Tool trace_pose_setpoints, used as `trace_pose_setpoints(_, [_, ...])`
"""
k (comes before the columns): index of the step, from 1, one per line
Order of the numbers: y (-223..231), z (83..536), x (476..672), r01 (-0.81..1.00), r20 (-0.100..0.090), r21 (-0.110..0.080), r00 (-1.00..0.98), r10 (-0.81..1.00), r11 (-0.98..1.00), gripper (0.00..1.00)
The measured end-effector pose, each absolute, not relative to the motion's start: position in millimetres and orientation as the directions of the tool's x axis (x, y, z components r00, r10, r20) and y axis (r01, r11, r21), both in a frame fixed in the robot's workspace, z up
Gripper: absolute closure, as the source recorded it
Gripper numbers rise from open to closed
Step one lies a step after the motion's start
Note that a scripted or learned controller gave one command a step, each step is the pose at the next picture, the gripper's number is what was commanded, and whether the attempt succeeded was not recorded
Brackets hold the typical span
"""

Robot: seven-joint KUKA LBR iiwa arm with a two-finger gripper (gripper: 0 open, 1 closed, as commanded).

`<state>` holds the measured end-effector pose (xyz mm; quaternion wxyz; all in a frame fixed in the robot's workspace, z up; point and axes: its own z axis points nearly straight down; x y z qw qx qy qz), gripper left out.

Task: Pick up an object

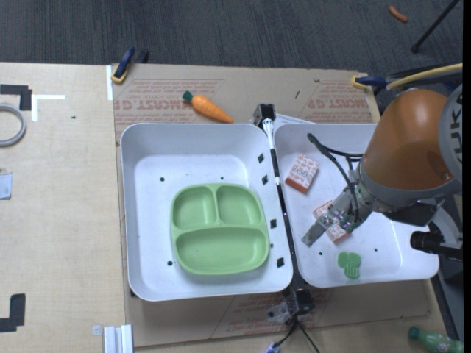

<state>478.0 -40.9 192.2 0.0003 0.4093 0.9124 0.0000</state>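
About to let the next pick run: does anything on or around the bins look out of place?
Yes. A toy carrot lies on the cardboard behind the left bin, outside both bins. A small orange piece sits on the dark floor at upper right, and a green bottle lies on its side at lower right.

Single fixed overhead camera — oblique downward view of the bench.
The camera looks down at a slant on the left bin (140, 219) and the right bin (390, 259) side by side, from moderate range — both fit in frame with surrounding bench (59, 234) and dark floor (221, 13) along the top. The arm (408, 145) enters from the right.
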Motion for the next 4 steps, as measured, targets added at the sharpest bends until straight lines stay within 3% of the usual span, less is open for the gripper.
trace_pose_setpoints(1, [-34.1, 192.1, 555.8, 0.782, -0.002, 0.0, -0.623, 0.782, 0.623, 0.0])
trace_pose_setpoints(2, [-14.1, 192.4, 520.8, 0.441, -0.002, 0.001, -0.897, 0.441, 0.897, 0.0])
trace_pose_setpoints(3, [-30.3, 192.5, 616.1, 0.383, -0.004, 0.001, -0.924, 0.383, 0.924, 0.0])
trace_pose_setpoints(4, [-24.2, 192.5, 565.8, 0.016, -0.001, 0.0, -1.0, 0.016, 1.0, 0.0])
